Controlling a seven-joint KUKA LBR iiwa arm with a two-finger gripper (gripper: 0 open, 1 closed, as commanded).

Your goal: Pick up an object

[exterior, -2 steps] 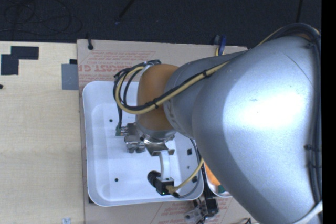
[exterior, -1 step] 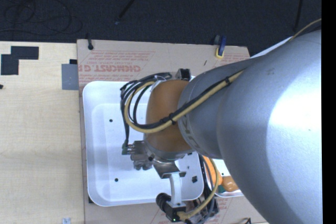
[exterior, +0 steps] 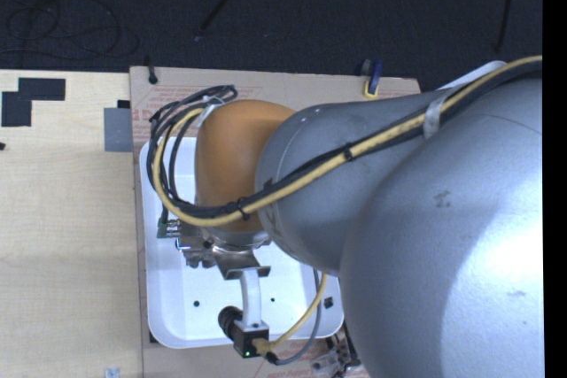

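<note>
Arm (exterior: 399, 190): grey with orange band, stretched over bin (exterior: 168, 314).
Hand (exterior: 215, 254): above bin floor; grip cannot be told.
Bin: white, on worktop (exterior: 62, 235).

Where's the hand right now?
In the camera view, the hand is over the white bin left of centre, directly below the arm's orange band.

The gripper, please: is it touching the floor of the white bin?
Cannot tell. The camera view looks down on the orange band above the gripper, which covers the spot over the white bin where contact or a gap would show.
</note>
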